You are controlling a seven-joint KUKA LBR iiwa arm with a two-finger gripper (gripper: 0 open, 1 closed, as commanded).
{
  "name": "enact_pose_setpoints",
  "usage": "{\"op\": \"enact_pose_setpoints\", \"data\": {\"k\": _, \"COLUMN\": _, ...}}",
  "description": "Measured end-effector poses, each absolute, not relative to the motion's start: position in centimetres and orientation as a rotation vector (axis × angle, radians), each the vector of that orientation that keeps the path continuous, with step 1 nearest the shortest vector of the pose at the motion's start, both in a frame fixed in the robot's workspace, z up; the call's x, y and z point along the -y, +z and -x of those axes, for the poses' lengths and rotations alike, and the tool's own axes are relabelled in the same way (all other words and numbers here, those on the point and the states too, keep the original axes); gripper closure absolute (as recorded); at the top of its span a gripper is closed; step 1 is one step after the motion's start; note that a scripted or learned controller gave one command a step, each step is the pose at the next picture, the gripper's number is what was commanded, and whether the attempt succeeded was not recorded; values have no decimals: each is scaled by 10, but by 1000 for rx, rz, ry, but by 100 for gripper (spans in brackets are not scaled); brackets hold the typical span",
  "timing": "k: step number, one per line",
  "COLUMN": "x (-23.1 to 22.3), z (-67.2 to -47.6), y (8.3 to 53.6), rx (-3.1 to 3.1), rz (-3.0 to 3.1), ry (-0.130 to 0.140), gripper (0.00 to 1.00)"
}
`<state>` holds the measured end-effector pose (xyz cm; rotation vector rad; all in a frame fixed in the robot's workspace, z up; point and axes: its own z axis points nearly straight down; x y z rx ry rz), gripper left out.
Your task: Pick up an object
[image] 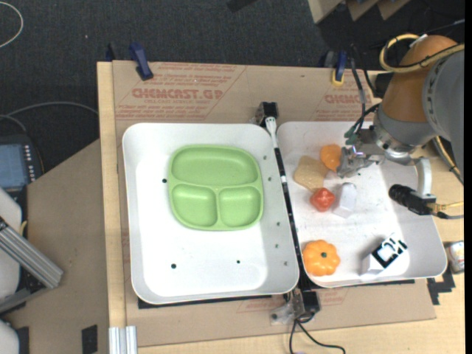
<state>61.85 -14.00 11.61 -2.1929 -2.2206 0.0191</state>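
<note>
Several candidates sit in the right bin (413,271), and the closest to the action is the small orange fruit (330,155) near the bin's far left corner, just beside a tan bread slice (310,172). The tool (352,155) hovers right at that orange piece, low in the bin, arm reaching in from the right with its orange band above the wrist. How wide the tool stands cannot be told from this angle; it is small and dark against clutter, and nothing is plainly held.

A red tomato (322,199) lies just below the bread, touching or nearly touching a pale clear piece (346,197) that barely reads against the white floor. Nearer the front edge sits an orange mini pumpkin (321,257), and at the front right corner a black-and-white block (386,254).

For a clean grab here, I'd judge the trick is separation: the orange fruit and bread are crowded together, so the tool should straddle the fruit alone, centred over it, and descend straight rather than nudging it into the bin wall. Round things roll, so close slowly and lift vertically.

Left bin (140,198) carries a green divided plate (215,186), well apart from all this, on the desk (118,94).
</note>
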Motion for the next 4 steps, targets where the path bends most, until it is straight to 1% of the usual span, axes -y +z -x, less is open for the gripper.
{"op": "enact_pose_setpoints", "data": {"k": 1, "x": 146, "z": -616, "y": 114, "rx": 2214, "rz": 2212, "ry": 13, "gripper": 0}}
{"op": "enact_pose_setpoints", "data": {"k": 2, "x": 41, "z": -602, "y": 190, "rx": 2235, "rz": 2211, "ry": -13, "gripper": 0}}
{"op": "enact_pose_setpoints", "data": {"k": 3, "x": 18, "z": -546, "y": 222, "rx": 2222, "rz": 2216, "ry": -1, "gripper": 0}}
{"op": "enact_pose_setpoints", "data": {"k": 4, "x": -55, "z": -498, "y": 182, "rx": 2222, "rz": 2207, "ry": 7, "gripper": 0}}
